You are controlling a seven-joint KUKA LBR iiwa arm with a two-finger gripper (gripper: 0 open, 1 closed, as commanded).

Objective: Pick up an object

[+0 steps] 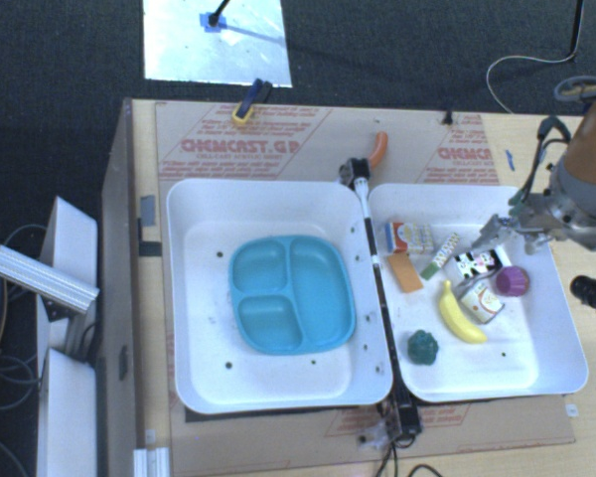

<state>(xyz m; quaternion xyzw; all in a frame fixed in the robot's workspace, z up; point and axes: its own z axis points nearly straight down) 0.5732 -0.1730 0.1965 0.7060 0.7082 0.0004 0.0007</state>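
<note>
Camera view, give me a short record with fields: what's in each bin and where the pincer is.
left bin: blue divided tray
right bin: banana, dark green piece, purple piece, orange block, small carton, can, black-and-white item
pincer: over the right bin's upper right part, above the cluster of items
held: nothing seen between the pincer's fingers
</note>
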